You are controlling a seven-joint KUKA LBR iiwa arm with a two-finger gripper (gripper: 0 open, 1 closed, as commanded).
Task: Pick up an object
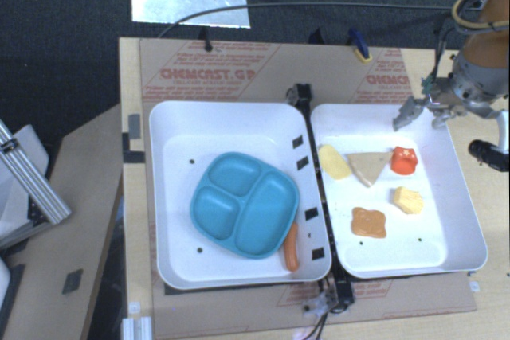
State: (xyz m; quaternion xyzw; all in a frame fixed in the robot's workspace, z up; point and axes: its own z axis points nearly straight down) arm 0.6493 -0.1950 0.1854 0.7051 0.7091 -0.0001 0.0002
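nearest the lens, a hot dog [292, 248] lies along the right inner wall of the left bin [171, 271], just beside the lower right edge of a blue divided plate [244, 204] that sits tilted in that bin. right bin [466, 251] holds five food pieces, all apart from the pincer: orange toast-like piece [369, 223] toward the front, yellow cheese-like chunk [408, 200] to its right, tan wedge [367, 166] in the middle, yellow oblong piece [335, 162] touching the wedge's left side, red piece [404, 160] just beside the wedge's right tip. pincer [420, 115] hangs over the right bin's far right part, fingers spread apart, nothing between them. arm [478, 64] enters from the right, above the desk [103, 171]. bins sit touching, side by side.
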